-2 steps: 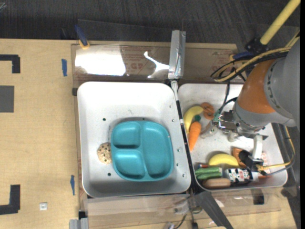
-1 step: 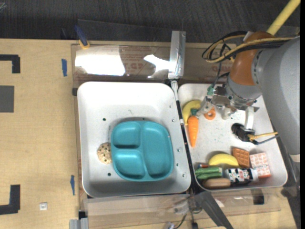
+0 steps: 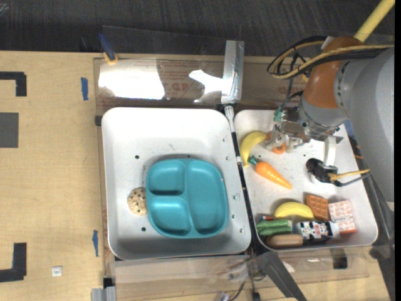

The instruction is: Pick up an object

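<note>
A: Where is the tool (image 3: 285, 138) right now?

B: Low over the far left corner of the right bin (image 3: 363, 187), under the arm's orange band. Something small and orange sits right at its tip, but whether that is between the fingers or just below them I can't tell, nor how wide the tool is parted.

A: So what is nearest to grab?

B: Two things. A banana (image 3: 250, 144) lies just beside the tool on its left, curved along the bin's left wall. The carrot (image 3: 270, 172) lies a little nearer the camera, its green top toward the left wall and its point running away toward the bin's middle.

A: Which way would the tool have to go for the carrot?

B: Toward the near edge and slightly left. I'd judge the fingers should close across the carrot's long axis, which runs on a slant, so the wrist may need turning.

A: Anything else about?

B: A second banana (image 3: 294, 211), a waffle (image 3: 317, 205) and some packets crowd the near edge. The left bin (image 3: 119, 130) holds a teal tray (image 3: 187, 196) and a cookie (image 3: 137, 201), well apart from the tool.
</note>
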Tool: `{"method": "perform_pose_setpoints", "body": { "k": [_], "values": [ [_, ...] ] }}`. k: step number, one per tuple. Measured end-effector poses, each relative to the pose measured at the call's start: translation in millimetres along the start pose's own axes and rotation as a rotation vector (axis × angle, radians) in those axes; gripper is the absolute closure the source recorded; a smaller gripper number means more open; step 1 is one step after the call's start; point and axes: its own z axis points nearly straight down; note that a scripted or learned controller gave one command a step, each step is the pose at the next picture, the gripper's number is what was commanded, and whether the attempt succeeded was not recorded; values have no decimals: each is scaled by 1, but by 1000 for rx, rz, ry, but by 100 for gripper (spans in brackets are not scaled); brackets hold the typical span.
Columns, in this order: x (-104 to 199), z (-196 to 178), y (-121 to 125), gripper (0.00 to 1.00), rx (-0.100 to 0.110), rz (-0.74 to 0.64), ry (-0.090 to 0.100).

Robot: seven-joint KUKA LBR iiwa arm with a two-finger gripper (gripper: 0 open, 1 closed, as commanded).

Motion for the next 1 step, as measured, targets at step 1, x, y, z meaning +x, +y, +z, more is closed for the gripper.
{"method": "perform_pose_setpoints", "body": {
  "k": [1],
  "values": [
    [98, -91, 15, 100, -2, 44, 6]
  ]
}}
